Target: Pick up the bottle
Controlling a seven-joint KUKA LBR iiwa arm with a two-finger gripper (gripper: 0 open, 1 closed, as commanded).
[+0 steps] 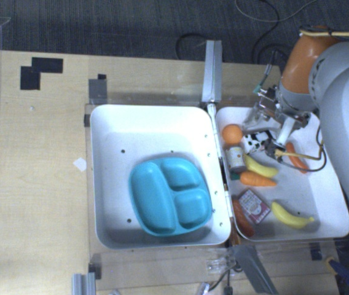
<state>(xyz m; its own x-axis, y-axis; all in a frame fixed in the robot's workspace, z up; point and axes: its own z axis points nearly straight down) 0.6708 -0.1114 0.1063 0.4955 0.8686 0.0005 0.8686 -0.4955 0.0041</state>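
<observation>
In the camera view we see the bench point(39, 183) carrying two white bins side by side. The left bin point(110, 140) holds a blue divided tray point(170, 195), lying in its lower middle part.

The right bin point(331, 217) is crowded. The bottle point(235, 159), a small one with a pale label, lies at the bin's left wall, just below an orange point(231, 133) and just above a carrot point(257, 179). A banana point(260, 166) lies just right of the bottle, touching the carrot's upper side. Below the carrot sits a small red packet point(254, 206), and right of that packet a second banana point(292, 216) lies near the bin's lower rim. A black-and-white toy point(252, 144) sits between the orange and the first banana.

The gripper point(271, 134) hangs over the upper part of the right bin, right of the orange and up and right of the bottle, apart from it. We cannot tell whether its jaws are open or closed. Nothing is visibly held between them.
</observation>
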